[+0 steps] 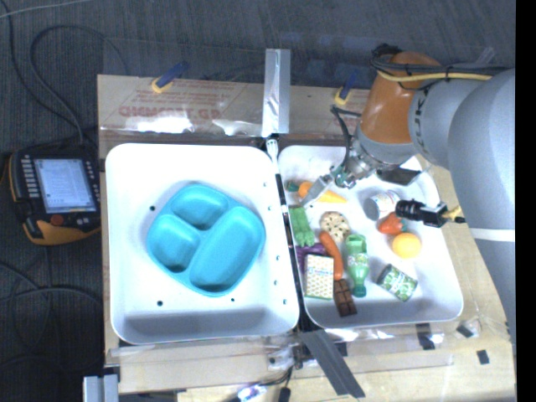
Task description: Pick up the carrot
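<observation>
We see the left bin (126,224) holding a blue divided tray (207,237), well to the left of the jaws, and the right bin (448,296) crowded with toy food beneath the arm. The gripper (328,182) hangs at that bin's upper left; whether its jaws are parted or clenched we cannot tell, and nothing shows between them. The carrot (332,250) lies below the jaws, well apart from them, slanting between a cookie (334,224) and a green bottle (358,262). We judge it a light, stiff, smooth plastic toy, best pinched across its thicker middle, where neighbours crowd it least.
</observation>
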